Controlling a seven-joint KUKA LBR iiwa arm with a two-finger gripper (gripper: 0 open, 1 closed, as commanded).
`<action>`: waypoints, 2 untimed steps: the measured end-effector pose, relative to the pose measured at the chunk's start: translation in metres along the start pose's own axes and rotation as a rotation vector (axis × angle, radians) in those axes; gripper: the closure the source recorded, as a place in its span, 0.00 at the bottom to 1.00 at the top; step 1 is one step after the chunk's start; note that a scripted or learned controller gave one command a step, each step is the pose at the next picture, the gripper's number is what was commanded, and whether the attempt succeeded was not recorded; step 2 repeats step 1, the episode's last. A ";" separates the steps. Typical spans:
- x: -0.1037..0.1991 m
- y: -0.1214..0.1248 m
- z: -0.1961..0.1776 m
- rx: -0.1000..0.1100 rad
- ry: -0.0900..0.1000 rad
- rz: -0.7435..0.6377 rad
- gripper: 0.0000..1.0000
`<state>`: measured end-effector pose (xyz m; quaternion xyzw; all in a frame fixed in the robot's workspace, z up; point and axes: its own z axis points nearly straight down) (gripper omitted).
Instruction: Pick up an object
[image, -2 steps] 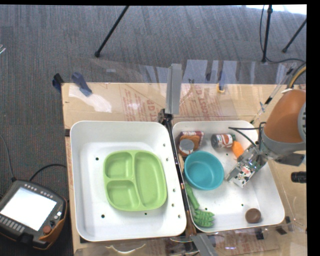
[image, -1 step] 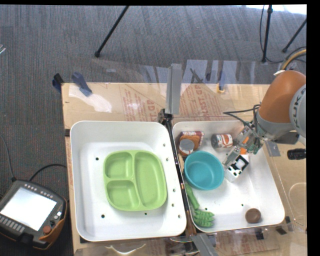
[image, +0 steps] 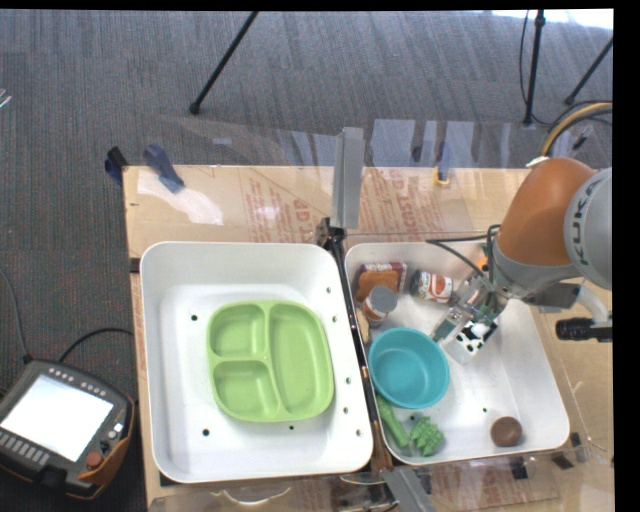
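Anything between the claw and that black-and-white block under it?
Nothing visible. The claw hangs right over the block in the right bin; the blue bowl sits close beside it.

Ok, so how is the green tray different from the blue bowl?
The green tray is flat and split into three compartments; the blue bowl is round, deeper and undivided. The tray looks clearly larger than the bowl. The tray lies alone in the left bin; the bowl sits in the right bin among other items, near the gripper. Both sit upright, with nothing seen inside.
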<state>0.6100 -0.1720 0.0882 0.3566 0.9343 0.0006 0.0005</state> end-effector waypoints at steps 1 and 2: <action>-0.013 -0.033 -0.001 -0.001 0.001 -0.063 0.00; -0.013 -0.033 -0.001 -0.001 0.001 -0.063 0.00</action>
